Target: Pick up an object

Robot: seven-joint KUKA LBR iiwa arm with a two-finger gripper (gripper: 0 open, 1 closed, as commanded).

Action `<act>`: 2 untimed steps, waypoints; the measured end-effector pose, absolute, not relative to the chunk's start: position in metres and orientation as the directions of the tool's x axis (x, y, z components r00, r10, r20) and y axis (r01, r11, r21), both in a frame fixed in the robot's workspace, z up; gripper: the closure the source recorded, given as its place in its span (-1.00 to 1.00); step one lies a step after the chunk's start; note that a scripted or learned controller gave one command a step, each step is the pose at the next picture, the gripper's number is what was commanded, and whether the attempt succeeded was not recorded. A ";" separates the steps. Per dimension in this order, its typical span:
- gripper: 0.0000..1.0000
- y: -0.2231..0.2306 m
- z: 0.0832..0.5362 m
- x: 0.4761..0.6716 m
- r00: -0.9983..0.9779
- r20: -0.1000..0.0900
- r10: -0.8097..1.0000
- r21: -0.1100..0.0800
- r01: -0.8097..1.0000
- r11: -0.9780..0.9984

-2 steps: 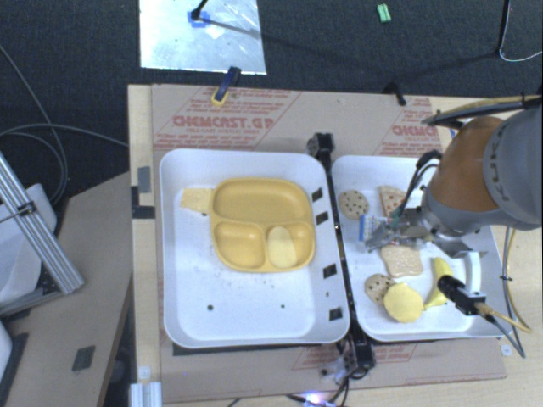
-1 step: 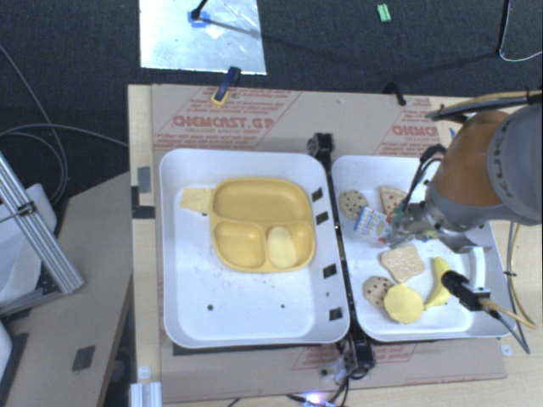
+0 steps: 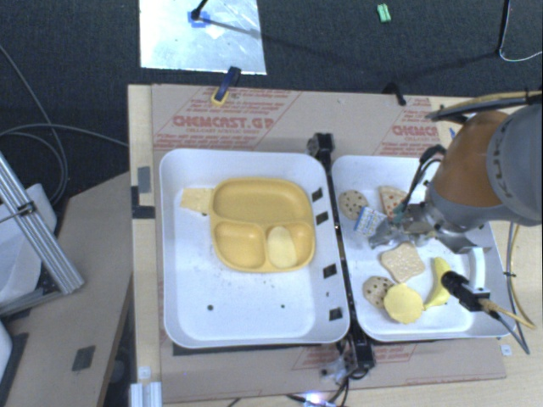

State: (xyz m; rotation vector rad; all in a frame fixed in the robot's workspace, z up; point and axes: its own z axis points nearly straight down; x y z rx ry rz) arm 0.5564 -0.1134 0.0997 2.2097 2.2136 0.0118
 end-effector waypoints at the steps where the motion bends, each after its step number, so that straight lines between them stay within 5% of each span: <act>1: -1.00 -0.143 0.117 0.640 -0.005 -0.004 1.000 0.011 1.000 0.005; 2: -1.00 -0.150 0.083 0.662 -0.005 -0.001 1.000 0.003 1.000 0.005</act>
